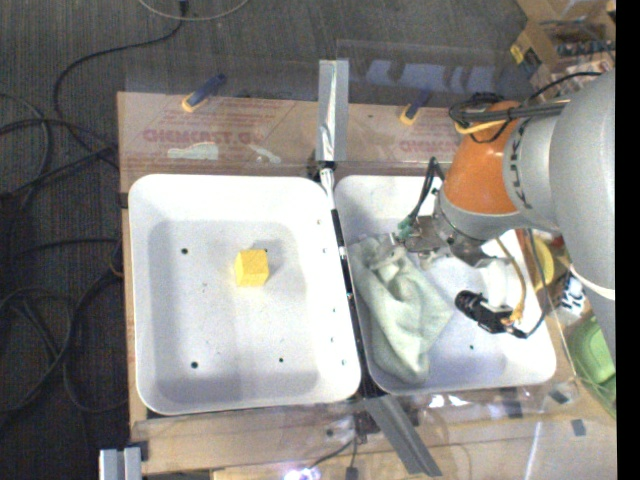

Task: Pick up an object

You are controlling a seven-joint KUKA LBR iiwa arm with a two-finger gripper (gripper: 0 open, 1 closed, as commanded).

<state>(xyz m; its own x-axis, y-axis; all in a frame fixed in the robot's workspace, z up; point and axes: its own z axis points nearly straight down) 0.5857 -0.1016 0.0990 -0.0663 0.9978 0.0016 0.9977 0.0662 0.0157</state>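
Pale green cloth lies crumpled in the right-hand bin, against that bin's left wall, its heap stretching from about mid-bin down toward the near edge of the table, so its long axis runs roughly far-to-near with a slight lean to the right at the bottom. The pincer sits low over the cloth's upper end, under the arm's orange band; whether it is spread or closed, or has any fabric in it, I cannot tell from this angle. The cloth looks soft, light and limp: it should bunch and drape rather than lift as one piece, and a raised fold or ridge near its upper end seems the surest place to pinch, since flat areas would likely slip away. In the left-hand bin a small yellow block rests near the middle, well apart from the arm; it looks stiff and light, squarish, with no clear long axis.
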